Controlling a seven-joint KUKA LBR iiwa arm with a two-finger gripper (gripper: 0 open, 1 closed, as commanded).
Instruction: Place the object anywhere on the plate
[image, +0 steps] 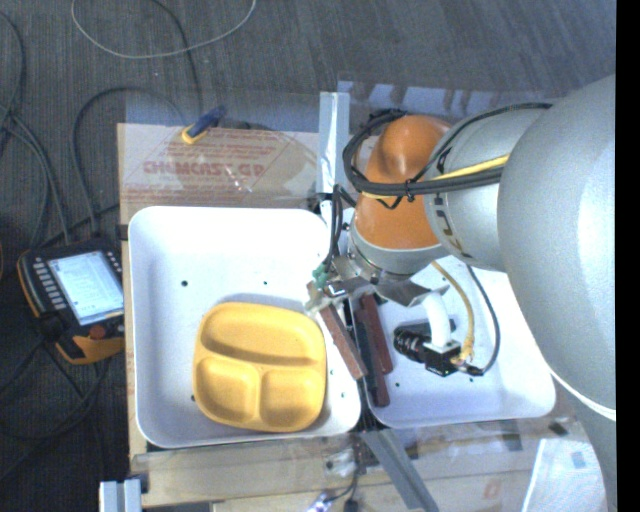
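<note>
A yellow plate (262, 366) with three compartments lies in the left white bin (170, 250), toward its front right. My gripper (368, 386) hangs over the wall between the two bins, just right of the plate. Its two long fingers (343, 342) slant down toward the front, standing apart, and I see nothing held between them. The orange band and grey wrist of the arm (400, 200) cover the back of the right bin (500, 395). No loose object to pick is visible; the arm hides much of the right bin.
A black connector with yellow and white cables (432, 350) hangs from the wrist over the right bin. A cardboard sheet (215, 170) lies behind the left bin. A handheld control pendant (75, 290) sits on the floor at the left.
</note>
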